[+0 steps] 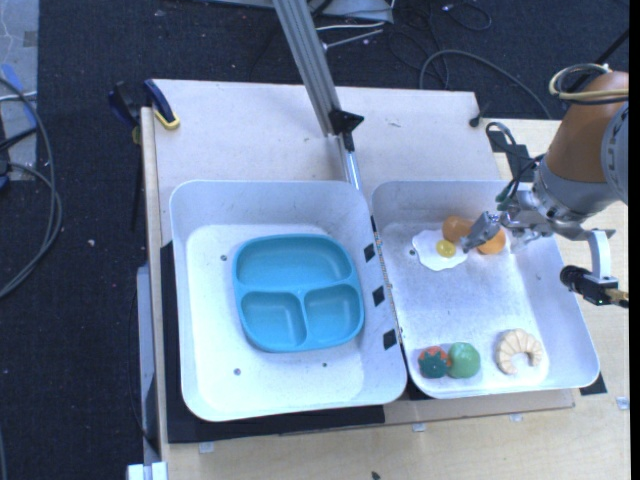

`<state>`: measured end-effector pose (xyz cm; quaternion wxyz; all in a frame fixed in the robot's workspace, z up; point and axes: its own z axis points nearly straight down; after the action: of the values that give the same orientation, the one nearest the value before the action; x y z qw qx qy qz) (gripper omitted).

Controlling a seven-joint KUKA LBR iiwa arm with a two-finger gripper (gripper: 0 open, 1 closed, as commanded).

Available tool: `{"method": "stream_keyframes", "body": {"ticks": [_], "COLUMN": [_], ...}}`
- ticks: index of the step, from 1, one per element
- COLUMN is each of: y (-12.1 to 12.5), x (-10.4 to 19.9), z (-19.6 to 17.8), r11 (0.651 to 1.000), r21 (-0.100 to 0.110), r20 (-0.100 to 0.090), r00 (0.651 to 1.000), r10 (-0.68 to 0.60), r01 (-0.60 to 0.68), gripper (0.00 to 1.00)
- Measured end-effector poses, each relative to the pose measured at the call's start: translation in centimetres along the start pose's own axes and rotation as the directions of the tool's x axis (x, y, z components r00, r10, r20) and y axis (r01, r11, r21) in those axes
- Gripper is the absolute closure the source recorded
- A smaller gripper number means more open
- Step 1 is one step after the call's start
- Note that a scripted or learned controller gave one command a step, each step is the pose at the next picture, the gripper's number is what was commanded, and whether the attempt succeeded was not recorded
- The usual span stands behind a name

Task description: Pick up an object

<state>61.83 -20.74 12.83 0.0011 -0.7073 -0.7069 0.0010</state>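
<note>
Gripper (484,234), state unclear, low in right bin (560,353) beside orange toy (457,228) and egg (437,251); nothing apparently lifted yet.

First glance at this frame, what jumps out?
The blue divided tray in the left bin grabs the eye first, big and bright against the white. Next, the arm reaching in from the right, its gripper low over the fried egg toy and an orange piece at the back of the right bin. A green-and-red toy and a croissant-like piece sit along that bin's front edge.
</note>
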Motion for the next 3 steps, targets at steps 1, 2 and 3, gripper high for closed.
{"method": "stream_keyframes", "body": {"ticks": [1,2,3], "y": [0.0,0.2,0.3], "x": [0.0,0.0,0.0], "z": [3.7,2.4,-2.0], "r11": [1.0,1.0,1.0], "r21": [-0.003,-0.007,-0.009], "r20": [0.001,0.002,0.002], "r00": [1.0,1.0,1.0], "r10": [0.0,-0.002,-0.003], "r01": [0.001,0.002,0.003], "gripper": [0.0,1.0,1.0]}}
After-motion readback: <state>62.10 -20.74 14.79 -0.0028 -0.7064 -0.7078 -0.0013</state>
